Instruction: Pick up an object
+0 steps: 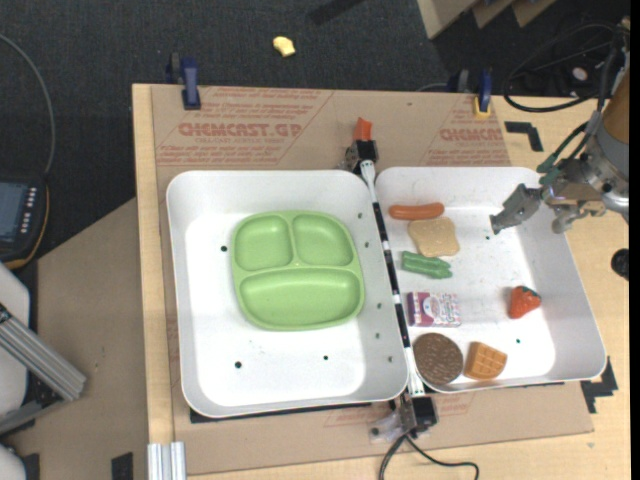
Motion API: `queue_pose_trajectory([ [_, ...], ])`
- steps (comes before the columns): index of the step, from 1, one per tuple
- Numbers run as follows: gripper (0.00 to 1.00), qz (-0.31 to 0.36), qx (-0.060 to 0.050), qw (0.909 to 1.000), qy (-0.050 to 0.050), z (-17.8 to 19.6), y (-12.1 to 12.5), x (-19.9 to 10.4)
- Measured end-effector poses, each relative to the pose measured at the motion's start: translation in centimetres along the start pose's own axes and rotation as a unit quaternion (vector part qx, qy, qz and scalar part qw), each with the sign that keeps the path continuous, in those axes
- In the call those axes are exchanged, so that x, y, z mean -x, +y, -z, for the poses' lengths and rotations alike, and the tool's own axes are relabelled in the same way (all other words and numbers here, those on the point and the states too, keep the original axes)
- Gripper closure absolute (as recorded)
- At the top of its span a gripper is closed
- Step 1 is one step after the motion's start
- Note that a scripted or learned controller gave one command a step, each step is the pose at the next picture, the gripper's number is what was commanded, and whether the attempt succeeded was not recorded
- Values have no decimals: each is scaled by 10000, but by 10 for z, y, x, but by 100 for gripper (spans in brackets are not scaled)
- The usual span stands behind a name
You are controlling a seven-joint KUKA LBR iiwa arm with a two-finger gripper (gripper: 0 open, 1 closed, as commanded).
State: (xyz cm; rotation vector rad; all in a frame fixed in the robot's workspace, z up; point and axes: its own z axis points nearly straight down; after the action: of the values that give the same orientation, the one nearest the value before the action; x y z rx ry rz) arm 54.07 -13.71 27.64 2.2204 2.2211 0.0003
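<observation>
claw (pixel 540 206) hangs spread, gripping nothing, over right bin's (pixel 560 363) far edge.

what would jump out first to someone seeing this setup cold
The green divided plate stands out most, sitting in the middle of the left bin. Next comes the play food lined up along the right bin's left side, from a hot dog at the far end to a waffle nearest, with the gripper above the bin's far right part.

Robotics lab: clamped board (pixel 300 118) under bins, loose cables (pixel 560 93), dark carpet (pixel 90 28), aluminium framing (pixel 40 353).
</observation>
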Motion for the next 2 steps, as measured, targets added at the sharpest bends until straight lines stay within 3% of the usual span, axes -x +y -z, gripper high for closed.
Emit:
queue_pose_trajectory([
  [1, 0, -46, -37, 10000, 2, -73, -43, 87],
  [2, 0, 7, -19, 10000, 20, -197, -48, 74],
])
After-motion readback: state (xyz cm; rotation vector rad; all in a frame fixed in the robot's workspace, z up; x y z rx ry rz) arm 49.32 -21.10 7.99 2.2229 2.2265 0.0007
